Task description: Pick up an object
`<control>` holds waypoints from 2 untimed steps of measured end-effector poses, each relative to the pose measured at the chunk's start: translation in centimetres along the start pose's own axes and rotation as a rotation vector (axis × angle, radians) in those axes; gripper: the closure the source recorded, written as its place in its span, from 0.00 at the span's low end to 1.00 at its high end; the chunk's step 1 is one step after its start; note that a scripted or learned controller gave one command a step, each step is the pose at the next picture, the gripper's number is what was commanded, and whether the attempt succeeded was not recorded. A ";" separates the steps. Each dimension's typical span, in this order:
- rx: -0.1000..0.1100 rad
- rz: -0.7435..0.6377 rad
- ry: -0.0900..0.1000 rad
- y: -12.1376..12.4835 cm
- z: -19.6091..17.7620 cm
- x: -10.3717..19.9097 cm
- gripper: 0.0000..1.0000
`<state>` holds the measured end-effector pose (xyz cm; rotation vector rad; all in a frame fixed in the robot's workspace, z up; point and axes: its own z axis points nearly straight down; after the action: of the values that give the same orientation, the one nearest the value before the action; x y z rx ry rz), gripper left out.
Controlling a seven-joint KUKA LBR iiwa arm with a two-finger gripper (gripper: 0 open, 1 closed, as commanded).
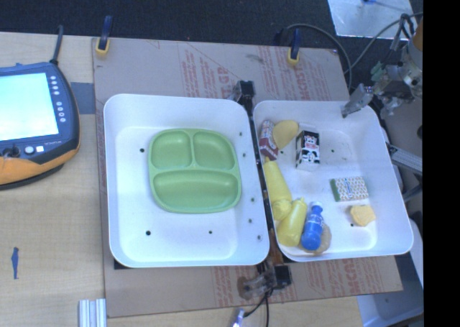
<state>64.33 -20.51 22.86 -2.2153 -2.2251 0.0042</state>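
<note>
Bins: two shallow white bins sit side by side on the surface, over a sheet of cardboard (215, 67). Left bin (129, 232) holds one green divided plate (194, 171), three compartments, two small ones toward the top of the frame and one wide one below; plate lies flat, roughly centred. Right bin (381, 239) holds the loose objects. Yellow bottle (277, 187) lies along the bin's left wall, long axis running from upper left to lower right, nearly parallel to the wall. Below it a second yellow piece (292, 223) continues the same line toward the bottom of the frame. Blue bottle (312, 227) lies just right of that piece, touching it, long axis near vertical in the frame, cap end toward the top. Red-labelled item (267, 140) sits at the upper left corner of this bin, with a pale yellow rounded object (286, 131) just beside it. Black and white carton (307, 149) stands near centre top. Green patterned sponge (349, 188) lies right of centre; small yellow chunk (361, 215) just below it, apart. Hand (357, 100) is at the upper right corner of the right bin, over its rim, well apart from every object; nothing between its fingers, and whether they are apart or together I cannot tell. Tablet-style pendant (32, 121) rests at the left edge of the frame.
</note>
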 end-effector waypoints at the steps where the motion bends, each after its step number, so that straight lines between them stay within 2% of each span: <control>1: 0.002 -0.002 0.000 -5.1 7.1 5.1 0.00; 2: 0.001 -0.002 -0.001 -1.2 13.7 6.5 0.00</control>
<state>63.08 -14.02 9.11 -2.2137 -2.2272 0.0064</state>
